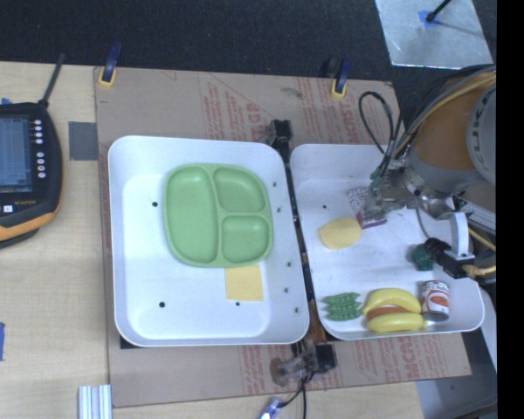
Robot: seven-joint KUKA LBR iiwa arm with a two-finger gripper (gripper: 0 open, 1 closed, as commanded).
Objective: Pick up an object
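My gripper [368,209] hangs low over the middle of the right bin [332,160], reaching in from the right. Just below and left of it, close to its tip, lies a pale yellow rounded object [339,233]. Along the bin's front edge sit green pea pods [341,305], a bunch of yellow bananas [393,310] and a small red can [435,298]. A dark green object [423,254] lies near the right wall, partly hidden by the arm.
The left bin [135,308] holds a green divided plate [217,214] and a flat yellow square [244,283] in front of it. A handheld control pendant [13,168] lies on the bench at far left. Clamps [336,77] grip the board at the back.
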